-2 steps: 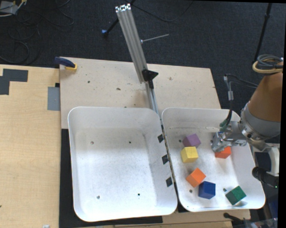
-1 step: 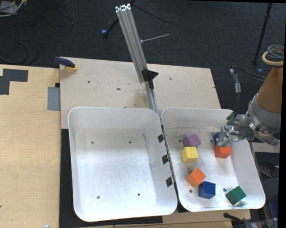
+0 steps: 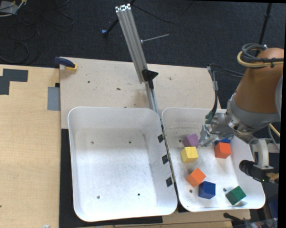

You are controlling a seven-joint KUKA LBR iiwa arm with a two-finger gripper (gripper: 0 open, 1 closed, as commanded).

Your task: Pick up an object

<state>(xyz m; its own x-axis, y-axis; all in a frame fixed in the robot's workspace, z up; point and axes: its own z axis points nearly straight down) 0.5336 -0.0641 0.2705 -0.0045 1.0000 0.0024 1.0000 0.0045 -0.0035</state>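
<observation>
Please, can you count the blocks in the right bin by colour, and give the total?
Purple block: 1
Yellow block: 1
Red block: 1
Orange block: 1
Blue block: 1
Green block: 1
Total: 6

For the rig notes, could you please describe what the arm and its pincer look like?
The arm has a wide orange band over a grey wrist section, with pale cable loops on top. The pincer is small, metallic grey, with some green wiring beside it.

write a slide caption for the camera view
KUKA arm's gripper low in the right bin among six coloured blocks, beside the purple block.
</observation>
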